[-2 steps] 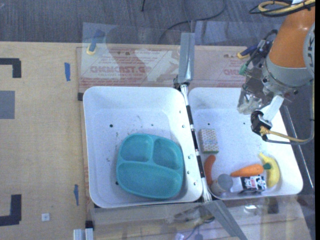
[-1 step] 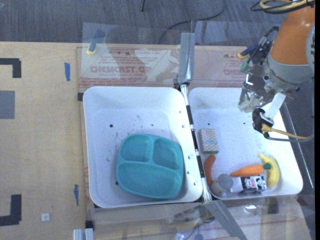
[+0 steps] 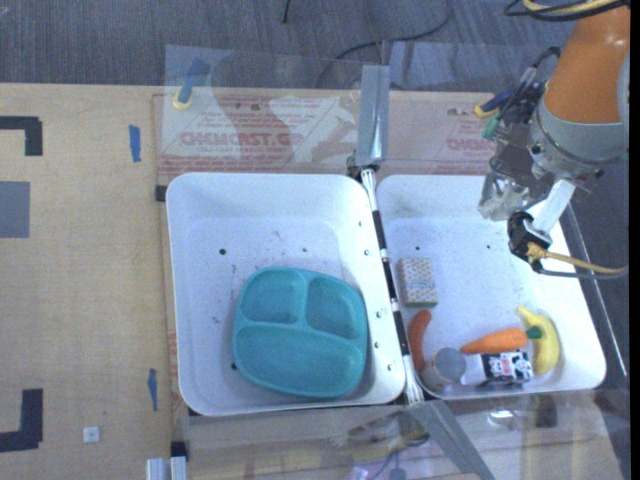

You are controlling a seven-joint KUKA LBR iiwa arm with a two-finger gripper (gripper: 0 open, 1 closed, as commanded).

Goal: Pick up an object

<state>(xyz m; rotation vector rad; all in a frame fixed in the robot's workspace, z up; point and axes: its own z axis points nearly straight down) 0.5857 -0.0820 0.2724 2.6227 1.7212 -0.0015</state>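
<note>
My gripper hangs over the far right part of the right bin, below the grey wrist and the orange band. I see no object held in it. Along that bin's near side lie an orange carrot, a yellow banana, a red pepper-like piece, a grey round cup and a small black-and-white packet. A speckled tan block rests by the bin's left wall. These all sit well nearer the camera than the gripper.
The left bin holds a teal divided plate in its near half. A grey divider bar runs behind the seam between the bins. A yellow cable trails from the gripper across the right rim.
</note>
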